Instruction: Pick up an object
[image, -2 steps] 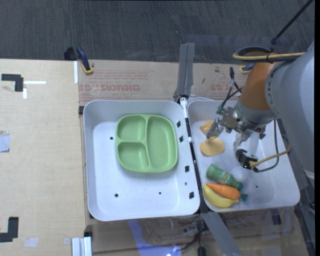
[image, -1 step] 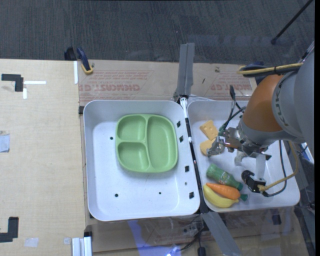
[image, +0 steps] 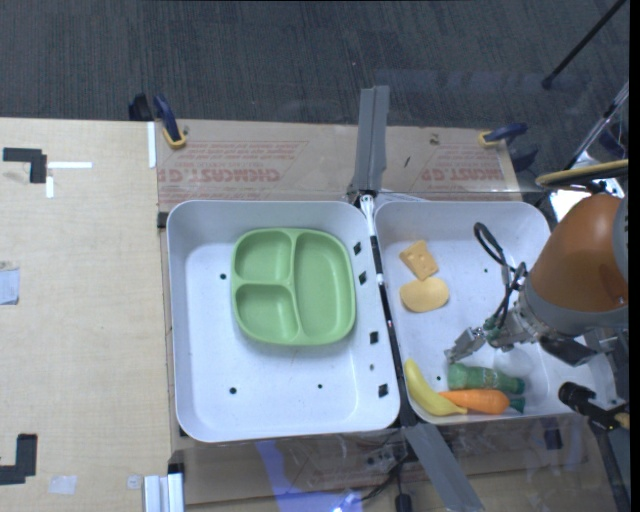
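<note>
The gripper (image: 468, 345) hangs low over the right bin (image: 455, 225), at the end of the arm (image: 585, 265) that reaches in from the right. Its tips point down and to the left, and whether they are spread or pressed together cannot be told from this view; nothing can be seen between them.

Nearest to it, just below and a little right of the tips, lies a green item (image: 485, 378) on the bin floor, close to the tips, though contact cannot be judged. Touching that item on its lower side is a carrot (image: 478, 401), lying crosswise along the bin's near wall. To the left of the carrot, and below-left of the gripper, a banana (image: 425, 392) curves along the bin's near left corner, its end meeting the carrot's tip.

Up and to the left of the gripper, apart from it, sits a pale yellow rounded piece (image: 425, 295), and just beyond that a darker yellow wedge (image: 420, 261). A black cable (image: 490, 245) loops over the bin floor above the gripper, beside the arm.

Farther left, across the divider, the left bin (image: 200, 390) holds a green plate (image: 294, 287) with three compartments, well apart from the gripper.
</note>
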